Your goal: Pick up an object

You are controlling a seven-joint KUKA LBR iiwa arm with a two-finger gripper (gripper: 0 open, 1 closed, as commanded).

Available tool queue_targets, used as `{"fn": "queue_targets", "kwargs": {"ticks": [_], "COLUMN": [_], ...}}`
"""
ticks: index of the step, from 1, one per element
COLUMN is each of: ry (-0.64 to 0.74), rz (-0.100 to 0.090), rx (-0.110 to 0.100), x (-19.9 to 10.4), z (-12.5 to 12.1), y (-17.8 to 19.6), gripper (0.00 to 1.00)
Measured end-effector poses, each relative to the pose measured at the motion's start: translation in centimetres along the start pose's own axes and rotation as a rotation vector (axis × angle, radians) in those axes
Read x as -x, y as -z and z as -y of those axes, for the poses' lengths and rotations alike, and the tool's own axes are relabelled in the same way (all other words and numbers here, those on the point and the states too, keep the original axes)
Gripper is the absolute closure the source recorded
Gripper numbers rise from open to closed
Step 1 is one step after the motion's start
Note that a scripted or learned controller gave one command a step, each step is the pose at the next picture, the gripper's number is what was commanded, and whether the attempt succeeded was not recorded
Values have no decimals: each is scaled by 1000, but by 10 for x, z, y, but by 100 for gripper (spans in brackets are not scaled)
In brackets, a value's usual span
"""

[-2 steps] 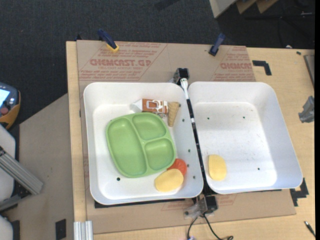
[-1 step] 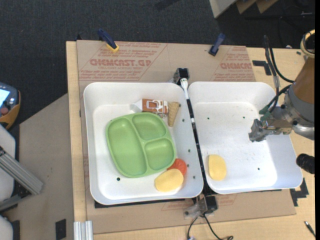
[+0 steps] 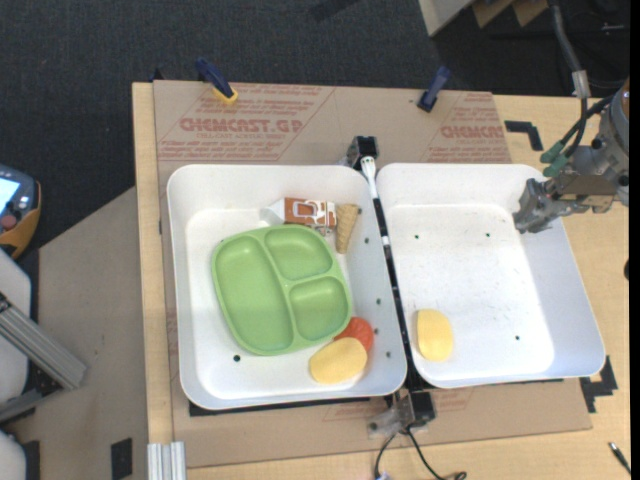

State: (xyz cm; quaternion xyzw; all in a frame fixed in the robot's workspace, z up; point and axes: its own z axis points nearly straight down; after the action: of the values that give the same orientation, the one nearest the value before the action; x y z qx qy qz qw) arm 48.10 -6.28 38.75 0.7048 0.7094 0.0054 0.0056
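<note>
The left bin (image 3: 190,268) holds a green divided plate (image 3: 280,288), a brown snack packet (image 3: 308,211), an ice-cream cone (image 3: 345,228), a yellow lemon-like piece (image 3: 338,362) and a small orange-red piece (image 3: 360,332) beside it. A yellow rounded object (image 3: 434,334) lies near the front left of the right bin (image 3: 560,308). My gripper (image 3: 532,212) hangs over the right bin's far right corner, well away from the yellow object, with nothing seen between its fingers.
Both bins rest on a cardboard sheet (image 3: 300,113) held by a blue-yellow clamp (image 3: 216,81) and a blue clamp (image 3: 434,88) at the back. A black divider clip (image 3: 364,153) sits between the bins. Cables run along the right side.
</note>
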Motion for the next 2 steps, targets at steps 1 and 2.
{"fn": "queue_targets", "kwargs": {"ticks": [1,2], "ry": [-3,-22], "rz": [0,6], "rx": [7,-16], "x": [-23,146], "z": [-1,3], "y": [148,121], "gripper": [100,100]}}
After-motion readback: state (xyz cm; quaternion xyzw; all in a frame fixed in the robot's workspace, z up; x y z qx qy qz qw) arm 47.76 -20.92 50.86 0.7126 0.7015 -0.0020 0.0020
